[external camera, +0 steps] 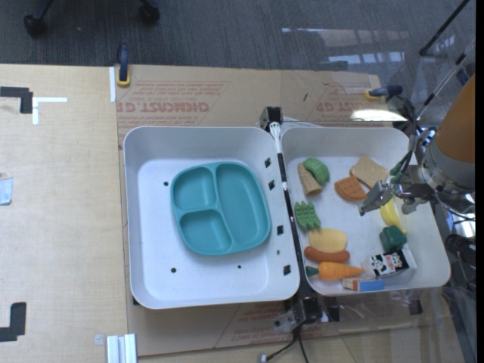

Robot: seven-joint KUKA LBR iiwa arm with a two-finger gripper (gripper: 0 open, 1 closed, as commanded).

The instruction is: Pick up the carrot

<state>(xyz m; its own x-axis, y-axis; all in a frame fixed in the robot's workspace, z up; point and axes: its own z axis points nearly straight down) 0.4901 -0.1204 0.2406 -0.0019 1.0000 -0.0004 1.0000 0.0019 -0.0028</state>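
Cardboard-covered bench on dark carpet, two white bins side by side. Left bin holds a teal divided plate. Right bin holds toy food.

Arm enters from the right, orange band at the frame edge, wrist angled down and leftward over the right bin. Gripper hangs over the bin's right-centre, above the yellow piece and just right of the orange slice. Fingers apart, nothing between them.

Carrot lies on the bin floor near the front wall, well apart from the gripper, nearer and to its left. Long axis runs roughly left-right; which end is the tip cannot be told. Yellow potato-like piece just behind it; milk carton to its right.
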